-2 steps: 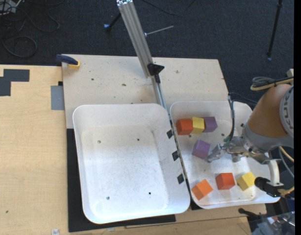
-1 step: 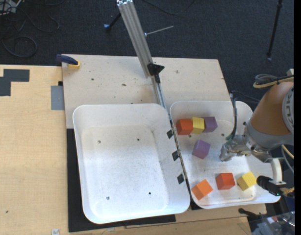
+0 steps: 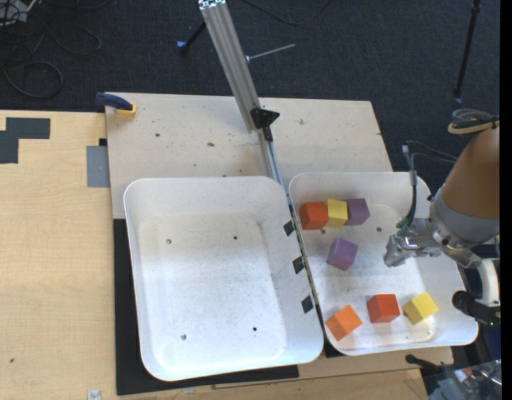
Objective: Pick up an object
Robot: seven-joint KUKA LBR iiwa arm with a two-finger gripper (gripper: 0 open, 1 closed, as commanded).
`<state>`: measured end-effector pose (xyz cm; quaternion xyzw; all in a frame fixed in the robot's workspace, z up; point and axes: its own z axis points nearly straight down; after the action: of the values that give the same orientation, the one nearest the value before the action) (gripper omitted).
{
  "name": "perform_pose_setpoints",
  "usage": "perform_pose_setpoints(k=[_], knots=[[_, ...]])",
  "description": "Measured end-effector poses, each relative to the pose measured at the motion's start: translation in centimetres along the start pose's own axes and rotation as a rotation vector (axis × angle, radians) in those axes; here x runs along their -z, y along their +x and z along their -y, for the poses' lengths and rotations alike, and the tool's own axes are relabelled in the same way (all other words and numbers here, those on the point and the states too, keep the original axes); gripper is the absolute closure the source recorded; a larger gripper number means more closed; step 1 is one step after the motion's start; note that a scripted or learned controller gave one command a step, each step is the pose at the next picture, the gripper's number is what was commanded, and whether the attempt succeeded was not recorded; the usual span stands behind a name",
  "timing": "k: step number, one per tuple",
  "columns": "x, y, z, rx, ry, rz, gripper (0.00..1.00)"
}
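Observation:
The right bin (image 3: pixel 381 183) holds several blocks. A red block (image 3: pixel 313 215), a yellow block (image 3: pixel 337 211) and a purple block (image 3: pixel 357 211) sit in a row near its far side. Another purple block (image 3: pixel 342 253) lies alone in the middle. Along the near side are an orange block (image 3: pixel 345 321), a red block (image 3: pixel 383 308) and a yellow block (image 3: pixel 420 307). My gripper (image 3: pixel 395 252) hangs over the right part of this bin, to the right of the lone purple block, with nothing visibly held.
The left bin (image 3: pixel 148 223) sits beside the right one, with black clips (image 3: pixel 298 265) along the shared edge. A slanted aluminium bar (image 3: pixel 235 61) rises from behind the bins. A blue and yellow clamp (image 3: pixel 116 103) rests at the board's far left corner.

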<state>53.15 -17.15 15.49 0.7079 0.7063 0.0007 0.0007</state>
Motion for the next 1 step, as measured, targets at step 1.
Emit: perform_pose_setpoints(k=[1], knots=[[5.29,-0.1,-0.12,0.003,-0.002,0.001,1.0]])
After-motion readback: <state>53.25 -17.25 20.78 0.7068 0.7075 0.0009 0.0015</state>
